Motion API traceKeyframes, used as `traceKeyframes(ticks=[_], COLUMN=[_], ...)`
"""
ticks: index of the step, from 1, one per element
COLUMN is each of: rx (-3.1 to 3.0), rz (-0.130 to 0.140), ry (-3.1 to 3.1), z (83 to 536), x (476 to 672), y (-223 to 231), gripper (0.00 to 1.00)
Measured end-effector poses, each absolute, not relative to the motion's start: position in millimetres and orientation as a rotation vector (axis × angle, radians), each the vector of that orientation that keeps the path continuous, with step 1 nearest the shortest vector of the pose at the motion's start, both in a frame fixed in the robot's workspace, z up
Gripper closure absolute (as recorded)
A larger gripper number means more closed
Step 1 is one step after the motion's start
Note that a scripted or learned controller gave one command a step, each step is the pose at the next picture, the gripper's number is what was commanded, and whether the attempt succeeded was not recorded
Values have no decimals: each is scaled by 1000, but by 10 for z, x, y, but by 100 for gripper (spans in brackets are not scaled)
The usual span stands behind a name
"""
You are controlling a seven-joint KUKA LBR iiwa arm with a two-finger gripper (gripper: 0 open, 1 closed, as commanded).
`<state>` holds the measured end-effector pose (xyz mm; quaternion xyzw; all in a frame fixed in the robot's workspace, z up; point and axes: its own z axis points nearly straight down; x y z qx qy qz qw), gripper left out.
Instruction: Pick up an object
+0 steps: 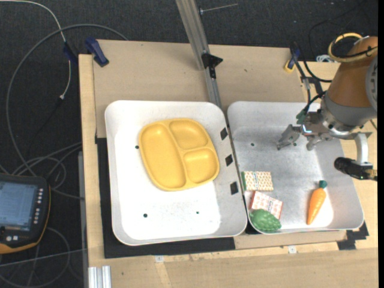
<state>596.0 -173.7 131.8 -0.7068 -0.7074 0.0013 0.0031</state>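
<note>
Grey gripper (300, 138) above right bin (264, 122), fingers splayed (nothing between them), carrot (316, 204) nearby.

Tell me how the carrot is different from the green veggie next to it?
The carrot is orange, long and pointy, while the green veggie is round and bumpy. The carrot lies alone near the bin's right side, while the green veggie touches a small box. Both lie in the right bin.

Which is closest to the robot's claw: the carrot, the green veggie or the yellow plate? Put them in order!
Measured from the gripper in the camera view:
1. The carrot, below it in the right bin, toward the front right.
2. The green veggie, at the right bin's front-left corner.
3. The yellow plate, over in the left bin.
</note>
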Motion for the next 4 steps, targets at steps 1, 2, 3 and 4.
traceKeyframes(ticks=[1,2,3,4], rx=[-2220,-2225,-2225,-2222], rz=[-3,-5,-7,-4], ry=[-2223,-2227,-2229,-2226], z=[1463,1956,2575,2701], x=[5979,6033,5979,5988], y=[-1739,-1823,-1800,-1798], gripper=[100,100,100,100])
